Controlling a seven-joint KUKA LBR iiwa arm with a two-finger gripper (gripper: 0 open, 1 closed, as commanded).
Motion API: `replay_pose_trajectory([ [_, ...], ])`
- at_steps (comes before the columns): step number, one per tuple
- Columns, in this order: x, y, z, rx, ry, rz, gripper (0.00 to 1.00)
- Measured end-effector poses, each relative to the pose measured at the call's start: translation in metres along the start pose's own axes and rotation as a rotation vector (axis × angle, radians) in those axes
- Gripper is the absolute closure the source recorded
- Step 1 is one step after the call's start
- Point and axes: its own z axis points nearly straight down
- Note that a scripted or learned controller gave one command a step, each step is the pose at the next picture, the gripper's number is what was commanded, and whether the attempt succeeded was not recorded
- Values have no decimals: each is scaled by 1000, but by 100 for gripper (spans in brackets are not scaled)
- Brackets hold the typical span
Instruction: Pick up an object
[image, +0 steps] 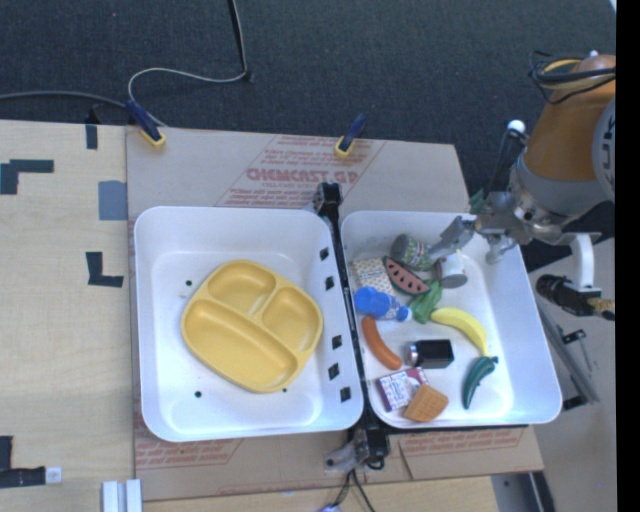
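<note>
Gripper (452, 243) hangs at the upper right of the frame, over the top of the right bin (520, 330), its grey fingers reaching down-left toward a small heap of toys; whether they are apart or together I cannot tell, and nothing can be seen clamped between them. Going by size, the yellow divided tray (252, 325) lies alone in the left bin (160, 300), broad and flat, a poor thing to pinch. In the right bin the banana (460, 326) looks the likeliest pick: probably light hollow plastic, stiff and somewhat slippery, its long axis running from upper left to lower right, best taken across the middle of its curve. Just left of it the orange sausage (379, 342) runs much the same way, smooth and round, so it may roll. Lower right, the green pepper (477, 380) points up-right. The watermelon slice (404, 275), nearest the gripper, is thin and lies slanted among its neighbours.
</note>
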Motion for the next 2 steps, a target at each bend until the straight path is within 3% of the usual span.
replay_pose_trajectory([
  [1, -13, 26, 93, 1, -1, 1, 0],
  [2, 15, 14, 128, -1, 0, 0, 0],
])
